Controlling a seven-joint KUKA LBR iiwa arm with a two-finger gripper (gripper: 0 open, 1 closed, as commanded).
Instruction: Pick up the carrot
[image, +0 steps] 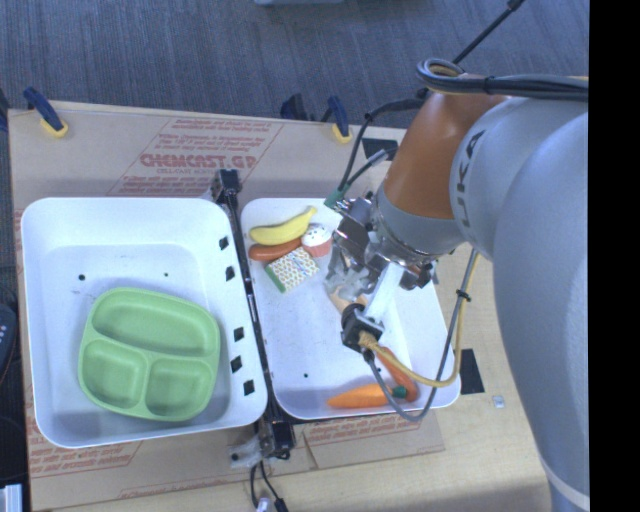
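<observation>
Carrot (358, 398) at the near edge of my right bin (300, 395), my gripper (352, 285) above the bin's middle, I can't tell how its jaws stand, banana (281, 229) at the far end, green plate (148, 353) in my left bin (50, 300).

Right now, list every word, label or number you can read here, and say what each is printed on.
"CHEMCAST GP", red, on the brown cardboard sheet under the bins; the smaller red lines around it are too blurred to read.
Dark letters on the arm's grey casing: cut off, unreadable.
The checkered box: pattern, no legible text.
</observation>
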